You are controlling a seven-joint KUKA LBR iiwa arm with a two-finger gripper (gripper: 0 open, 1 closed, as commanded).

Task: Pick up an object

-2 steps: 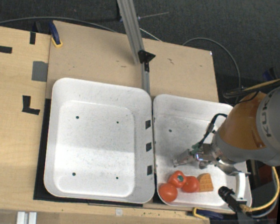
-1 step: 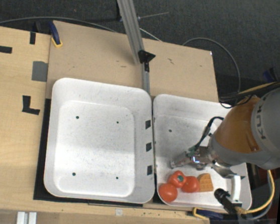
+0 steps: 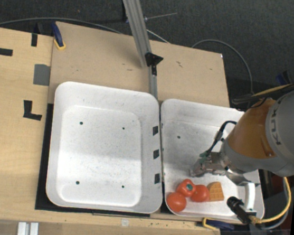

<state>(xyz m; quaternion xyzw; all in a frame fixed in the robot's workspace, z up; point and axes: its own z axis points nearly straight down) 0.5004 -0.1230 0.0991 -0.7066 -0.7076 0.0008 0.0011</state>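
In the right bin (image 3: 189,119), near its front edge, lie two red tomato-like pieces: one with a green stem (image 3: 187,188) and a second one (image 3: 176,202) in front of it. A third red piece (image 3: 200,193) lies beside them, touching a tan cracker-like piece (image 3: 215,191). My gripper (image 3: 203,169) hangs low in the right bin, just above and behind these objects, under the grey arm with its orange band (image 3: 251,135). Nothing shows between its tips.
The left bin (image 3: 101,146) stands beside the right one, with black clips (image 3: 156,154) along the shared wall. A grey metal pole (image 3: 139,25) slants in from the top. A black cable (image 3: 220,136) loops by the wrist.
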